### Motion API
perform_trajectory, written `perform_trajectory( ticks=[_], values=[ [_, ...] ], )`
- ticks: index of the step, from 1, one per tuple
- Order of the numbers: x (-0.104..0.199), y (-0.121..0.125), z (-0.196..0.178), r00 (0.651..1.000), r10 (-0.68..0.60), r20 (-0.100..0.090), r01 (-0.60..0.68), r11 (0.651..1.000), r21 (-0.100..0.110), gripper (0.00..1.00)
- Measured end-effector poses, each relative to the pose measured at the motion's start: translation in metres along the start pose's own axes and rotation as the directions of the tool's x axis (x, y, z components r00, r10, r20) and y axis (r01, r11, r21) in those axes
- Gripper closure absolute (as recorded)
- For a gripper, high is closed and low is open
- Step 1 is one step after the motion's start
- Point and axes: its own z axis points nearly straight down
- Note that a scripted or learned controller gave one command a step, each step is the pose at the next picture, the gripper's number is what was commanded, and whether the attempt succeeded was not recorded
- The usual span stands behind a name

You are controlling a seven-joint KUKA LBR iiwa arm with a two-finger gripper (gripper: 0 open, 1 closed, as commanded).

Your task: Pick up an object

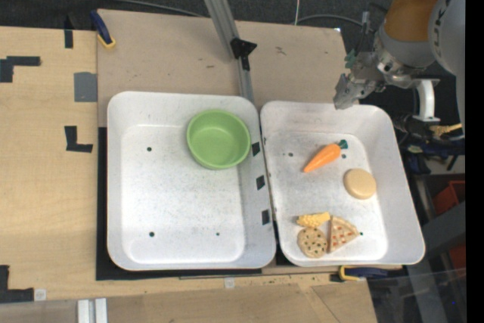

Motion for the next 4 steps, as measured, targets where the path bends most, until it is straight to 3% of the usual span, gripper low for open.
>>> perform_trajectory(
  ticks=[2,4],
  values=[
    [0.092,-0.034,-0.018,1.000,-0.001,-0.001,0.001,1.000,0.002,1.00],
    [0.190,-0.053,-0.012,1.000,-0.001,0.000,0.001,1.000,0.003,1.00]
  ],
)
